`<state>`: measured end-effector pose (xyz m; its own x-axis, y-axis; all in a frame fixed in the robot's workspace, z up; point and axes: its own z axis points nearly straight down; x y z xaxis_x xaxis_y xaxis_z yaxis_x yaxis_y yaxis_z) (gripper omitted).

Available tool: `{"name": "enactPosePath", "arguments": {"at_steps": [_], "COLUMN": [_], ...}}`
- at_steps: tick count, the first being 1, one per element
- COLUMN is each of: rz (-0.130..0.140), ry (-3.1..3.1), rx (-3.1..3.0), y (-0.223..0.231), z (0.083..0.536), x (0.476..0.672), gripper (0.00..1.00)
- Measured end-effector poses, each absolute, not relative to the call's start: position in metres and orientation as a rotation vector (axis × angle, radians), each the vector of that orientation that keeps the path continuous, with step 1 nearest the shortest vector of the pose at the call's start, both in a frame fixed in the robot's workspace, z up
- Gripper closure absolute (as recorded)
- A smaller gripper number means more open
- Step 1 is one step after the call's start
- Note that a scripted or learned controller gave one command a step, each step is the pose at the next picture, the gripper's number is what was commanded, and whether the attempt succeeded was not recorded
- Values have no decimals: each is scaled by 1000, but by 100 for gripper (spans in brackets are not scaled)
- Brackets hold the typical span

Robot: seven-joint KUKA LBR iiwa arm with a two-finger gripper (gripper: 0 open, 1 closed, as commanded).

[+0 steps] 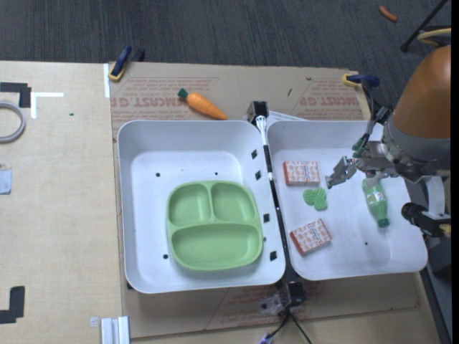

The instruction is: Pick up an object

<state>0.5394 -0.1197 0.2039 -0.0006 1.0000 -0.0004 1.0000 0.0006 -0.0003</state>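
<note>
The jaws hang over the right bin, and I cannot tell whether they are open or closed. Just below them lies a small green toy, with one red box beside it, another box nearer the front, and a green bottle under the arm. The left bin holds a green divided plate, and a carrot lies on the desk behind.
</note>
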Motion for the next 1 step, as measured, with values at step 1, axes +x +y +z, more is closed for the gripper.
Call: {"name": "enactPosePath", "arguments": {"at_steps": [1], "rz": [3], "ry": [2372], "rx": [2056], "y": [-194], "z": [122], "x": [550], "gripper": [0]}}
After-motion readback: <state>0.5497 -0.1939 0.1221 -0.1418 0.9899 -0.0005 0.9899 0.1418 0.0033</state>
